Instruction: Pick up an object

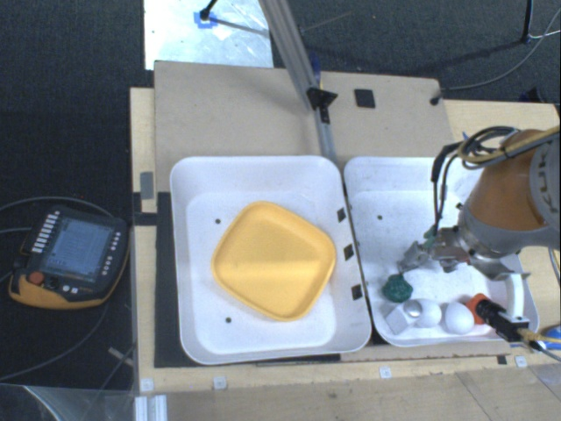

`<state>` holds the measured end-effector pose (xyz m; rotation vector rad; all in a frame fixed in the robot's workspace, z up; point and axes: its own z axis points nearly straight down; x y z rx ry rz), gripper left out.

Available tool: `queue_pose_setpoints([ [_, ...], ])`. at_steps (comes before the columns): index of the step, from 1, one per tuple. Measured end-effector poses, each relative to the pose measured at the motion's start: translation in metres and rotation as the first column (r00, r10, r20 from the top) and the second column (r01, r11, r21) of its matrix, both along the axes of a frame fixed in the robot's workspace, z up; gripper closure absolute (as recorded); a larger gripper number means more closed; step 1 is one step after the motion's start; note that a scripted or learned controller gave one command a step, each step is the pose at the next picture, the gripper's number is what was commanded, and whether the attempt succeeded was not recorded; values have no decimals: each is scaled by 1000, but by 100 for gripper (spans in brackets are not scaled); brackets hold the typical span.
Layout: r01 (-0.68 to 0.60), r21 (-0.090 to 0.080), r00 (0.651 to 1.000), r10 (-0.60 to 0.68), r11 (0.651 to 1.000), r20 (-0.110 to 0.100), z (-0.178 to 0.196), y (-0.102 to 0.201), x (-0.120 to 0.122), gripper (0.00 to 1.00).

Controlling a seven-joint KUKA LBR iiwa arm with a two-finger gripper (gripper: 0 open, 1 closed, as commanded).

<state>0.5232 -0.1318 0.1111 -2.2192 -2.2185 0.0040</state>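
My gripper (419,254) hangs low in right bin (386,191), fingers state I cannot tell. Green object (399,287) just beside, at 7 o'clock from it. 2 white objects (443,315) near front wall. Yellow plate (274,260) fills left bin (188,235), likely too flat to grasp.

Dark carpeted floor (70,77) around a pale wooden table (386,121), bright floor patch (206,20) beyond, teach pendant (68,257) lying far left of the claw (419,254).

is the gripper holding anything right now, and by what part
Cannot be told: the gripper hangs above the dark green lumpy object in the right white bin.
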Motion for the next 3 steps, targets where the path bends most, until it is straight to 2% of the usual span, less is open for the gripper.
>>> queue_pose_setpoints([
  [1, 0, -1, 1000, 0, 1000, 6, 13, 0, 2, 100],
  [3, -1, -2, 1000, 1, 1000, 10, 110, 0, 10, 100],
])
